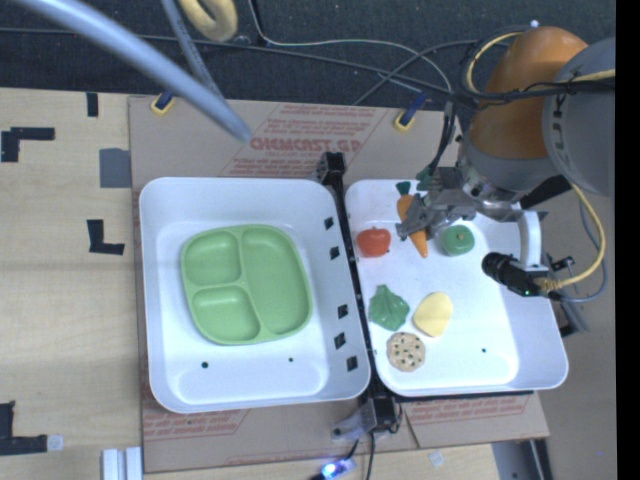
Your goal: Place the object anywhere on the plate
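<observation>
A green divided plate lies in the left white bin. In the right bin lie an orange carrot, a red tomato, a round green piece, a leafy green piece, a yellow piece and a cookie. My gripper hangs low at the back of the right bin, directly over the carrot and covering its middle. The orange shows on both sides of the gripper. I cannot tell whether the carrot is gripped.
The bins' shared wall runs between plate and food. Cables loop off the wrist over the right bin's right side. A grey pole slants across the upper left, above the bench.
</observation>
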Tool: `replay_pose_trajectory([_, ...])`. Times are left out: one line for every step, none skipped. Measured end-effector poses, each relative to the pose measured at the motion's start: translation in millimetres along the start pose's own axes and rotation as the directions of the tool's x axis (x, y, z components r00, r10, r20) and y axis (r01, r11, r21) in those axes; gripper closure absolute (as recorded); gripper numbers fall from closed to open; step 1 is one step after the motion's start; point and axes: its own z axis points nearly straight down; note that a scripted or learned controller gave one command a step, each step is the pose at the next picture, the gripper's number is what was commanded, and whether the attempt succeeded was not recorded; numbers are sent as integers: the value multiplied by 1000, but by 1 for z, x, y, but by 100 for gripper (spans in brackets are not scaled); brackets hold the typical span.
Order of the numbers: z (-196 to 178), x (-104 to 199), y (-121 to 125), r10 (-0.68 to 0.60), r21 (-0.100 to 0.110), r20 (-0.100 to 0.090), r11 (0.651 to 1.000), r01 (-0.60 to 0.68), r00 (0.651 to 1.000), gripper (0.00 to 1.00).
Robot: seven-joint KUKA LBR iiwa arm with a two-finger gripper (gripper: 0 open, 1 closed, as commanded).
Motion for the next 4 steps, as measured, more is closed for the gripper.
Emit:
replay_pose_trajectory([-7,53,-18,0,1,0,1000,0,1000,100])
replay_pose_trajectory([9,105,-32,0,2,1,1000,0,1000,100])
replay_pose_trajectory([9,155,-41,0,1,1,1000,0,1000,100])
replay_pose_trajectory([2,200,-65,-1,2,0,1000,1,1000,100])
